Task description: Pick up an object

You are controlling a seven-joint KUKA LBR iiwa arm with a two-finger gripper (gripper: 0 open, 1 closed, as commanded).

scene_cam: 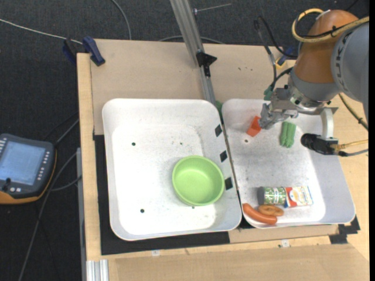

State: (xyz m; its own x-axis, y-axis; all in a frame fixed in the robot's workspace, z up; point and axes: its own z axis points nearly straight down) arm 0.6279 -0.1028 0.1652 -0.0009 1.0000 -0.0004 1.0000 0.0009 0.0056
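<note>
**Two bins, one arm low over the right one**

Two shallow white bins sat side by side on the tabletop. Nearest the camera, at the front edge of the right bin, lay a red-orange sausage-shaped toy, and just behind it a small carton rested on its side. The left bin held a green bowl, upright, toward its front right part. Farther back in the right bin, a small orange block lay beside a green cylinder. The gripper hung low between those two, close to the orange block; whether its fingers were apart or together could not be told. Nothing was visibly held. The arm rose behind, at the far right.
</note>
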